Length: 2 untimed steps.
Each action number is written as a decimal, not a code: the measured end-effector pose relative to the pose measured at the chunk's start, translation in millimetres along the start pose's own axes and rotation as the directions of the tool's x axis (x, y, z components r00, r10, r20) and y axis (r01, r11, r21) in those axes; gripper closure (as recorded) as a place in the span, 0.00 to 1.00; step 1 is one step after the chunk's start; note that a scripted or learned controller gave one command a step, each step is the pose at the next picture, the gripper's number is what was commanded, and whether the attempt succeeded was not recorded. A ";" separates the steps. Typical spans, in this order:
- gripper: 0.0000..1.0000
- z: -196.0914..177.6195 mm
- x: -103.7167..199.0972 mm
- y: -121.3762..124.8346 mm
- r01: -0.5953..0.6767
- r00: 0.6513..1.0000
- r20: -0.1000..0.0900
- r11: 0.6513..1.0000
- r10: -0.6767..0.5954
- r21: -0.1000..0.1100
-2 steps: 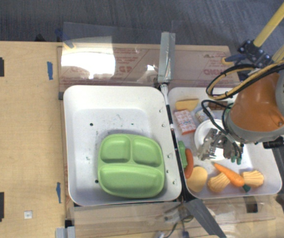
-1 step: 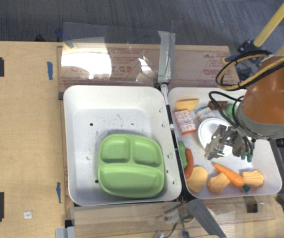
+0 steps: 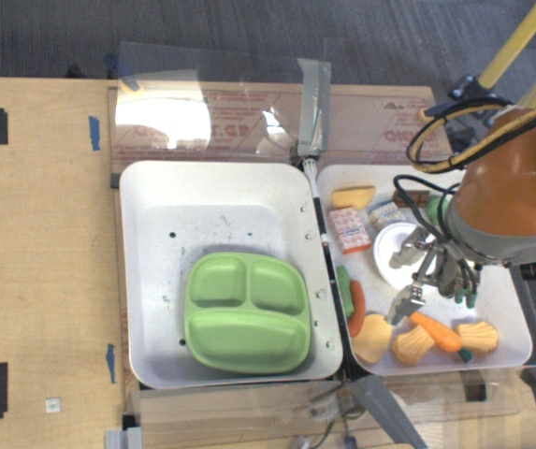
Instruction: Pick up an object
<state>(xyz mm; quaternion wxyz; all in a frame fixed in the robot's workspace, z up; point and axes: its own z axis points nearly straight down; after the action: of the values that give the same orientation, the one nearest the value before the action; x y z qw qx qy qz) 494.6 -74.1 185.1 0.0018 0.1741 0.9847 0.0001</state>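
Starting at nine o'clock of the bench: one left bin (image 3: pixel 146 204), white and shallow, carrying one green plate (image 3: pixel 247 314) with three compartments toward its six o'clock side. Just beside it at three o'clock, one right bin (image 3: pixel 515 340), making two bins in all.

Along the right bin's nine o'clock wall, from twelve down to six: one yellow cheese wedge (image 3: pixel 353 196), one red-and-white packet (image 3: pixel 349 229), one green bean (image 3: pixel 343 279) and one red pepper (image 3: pixel 356 299) close together. Near the middle, one white disc (image 3: pixel 394 247), partly covered by the arm. Along the six o'clock wall, three tan-yellow food pieces: a first tan piece (image 3: pixel 371 338), a second tan piece (image 3: pixel 412 346) and a third tan piece (image 3: pixel 479 337), with one carrot (image 3: pixel 436 333) lying between the last two and touching the second.

Above all this, one gripper (image 3: pixel 412 288), hanging low over the bin's centre, just at eleven o'clock of the carrot. Cannot tell whether it is wide or narrow; nothing seen held in it.

Looks like the approach step, with no pick made yet. Likeliest target: the carrot or the second tan piece. Next calls for a short shift toward five o'clock, a straight descent, then closing on one piece alone, hard with neighbours touching.
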 end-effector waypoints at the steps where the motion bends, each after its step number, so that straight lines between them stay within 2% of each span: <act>1: 0.00 95.8 3.0 -28.4 -0.020 1.000 0.007 1.000 0.020 -0.001; 2: 0.00 97.1 -57.6 -31.4 -0.410 0.912 0.008 0.912 0.411 -0.004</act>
<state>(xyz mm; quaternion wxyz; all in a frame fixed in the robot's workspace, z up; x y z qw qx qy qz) 538.3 -123.4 88.1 0.0062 0.3769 0.9262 0.0008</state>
